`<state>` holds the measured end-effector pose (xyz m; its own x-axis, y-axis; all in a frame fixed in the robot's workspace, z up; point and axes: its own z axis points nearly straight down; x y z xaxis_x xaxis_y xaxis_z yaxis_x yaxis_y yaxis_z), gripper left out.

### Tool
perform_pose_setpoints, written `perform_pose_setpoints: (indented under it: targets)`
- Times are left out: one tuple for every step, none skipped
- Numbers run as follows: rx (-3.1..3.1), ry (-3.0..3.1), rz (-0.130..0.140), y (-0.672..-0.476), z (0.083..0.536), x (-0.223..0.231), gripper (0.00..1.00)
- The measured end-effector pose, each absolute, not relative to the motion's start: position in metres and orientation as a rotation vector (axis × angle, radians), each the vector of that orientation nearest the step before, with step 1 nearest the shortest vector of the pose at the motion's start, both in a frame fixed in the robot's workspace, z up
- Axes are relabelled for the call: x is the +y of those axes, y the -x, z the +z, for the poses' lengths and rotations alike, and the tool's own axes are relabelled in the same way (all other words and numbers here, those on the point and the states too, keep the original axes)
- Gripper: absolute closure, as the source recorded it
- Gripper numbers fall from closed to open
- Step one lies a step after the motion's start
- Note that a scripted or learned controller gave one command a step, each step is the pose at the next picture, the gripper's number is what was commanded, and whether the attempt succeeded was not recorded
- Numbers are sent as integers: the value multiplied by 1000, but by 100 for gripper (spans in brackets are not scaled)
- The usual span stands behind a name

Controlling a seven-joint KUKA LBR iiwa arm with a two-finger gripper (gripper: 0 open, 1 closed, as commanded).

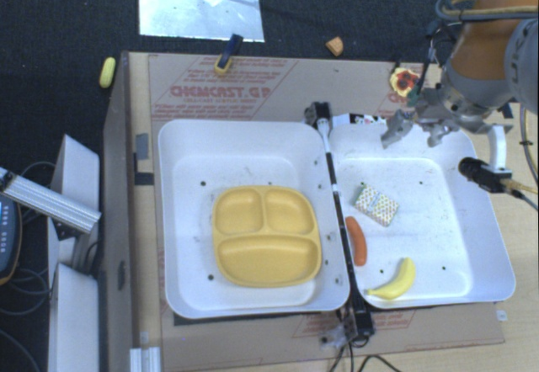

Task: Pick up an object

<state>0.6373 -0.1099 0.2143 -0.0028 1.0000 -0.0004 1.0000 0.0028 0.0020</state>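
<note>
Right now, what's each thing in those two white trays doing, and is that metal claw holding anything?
Gripper: open, holding nothing, above the right bin's far edge.
Yellow divided plate: lying flat in the left bin, nothing in its compartments.
Patterned block: lying in the right bin, apart from the rest.
Carrot: lying by the right bin's left wall.
Banana: lying near the right bin's front edge.
</note>
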Motion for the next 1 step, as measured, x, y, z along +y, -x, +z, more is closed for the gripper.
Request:
perform_pose_setpoints:
  targets:
    - [2227, -2216, 0, -615, 168, -84, 0]
